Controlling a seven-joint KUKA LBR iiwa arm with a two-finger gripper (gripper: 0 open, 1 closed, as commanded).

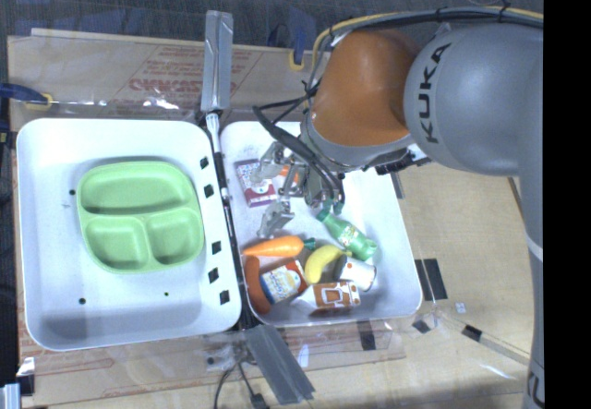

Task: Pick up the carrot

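Carrot (pixel 273 247): lying in right bin (pixel 395 241) w/ banana (pixel 321 262), bottles. Tool (pixel 286 187): just above carrot, grip state can't tell.

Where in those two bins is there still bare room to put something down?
Left bin: bare floor all round the green tray, widest in front of it. Right bin: crowded; the carrot, banana and bottles fill the near half, and the hand hangs over the far half.

Right bin (pixel 399 241): carrot (pixel 273 247) crowded by banana (pixel 322 261), green bottle (pixel 348 234) and jars at lower centre; upper-left corner around a packet (pixel 249 180) remains open.
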